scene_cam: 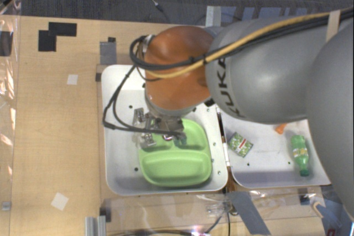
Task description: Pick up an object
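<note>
The two-finger gripper (162, 138) hangs low over the left white bin (119, 135), its metal parts set at the far edge of a light green, rounded rectangular plastic dish (176, 166). Whether the gripper is open or closed cannot be told from above, since the wrist covers most of it, and nothing can be seen clamped in it. The green dish lies flat on the floor of the left bin, toward its near right corner, with its near edge close to the bin's near wall. The gripper appears to touch or nearly touch the dish's far rim, but contact cannot be confirmed.

Above the gripper sits the orange band (177, 72) of the wrist, wrapped by a black cable (119, 96) that loops out to the left over the bin's floor and back toward the gripper. A yellow cable (260, 36) runs along the arm from the band to the far right. The grey arm (276, 72) spreads out to the right and covers the far part of both bins.

In the right white bin (265, 174), a small green and white packet with red marks (240, 144) lies near the left wall. A green plastic bottle (300, 155) lies on its side further right, and a small orange piece (280, 129) shows just beside the arm's edge, far of the bottle. Both bins rest on a pale wooden bench (55, 141).
</note>
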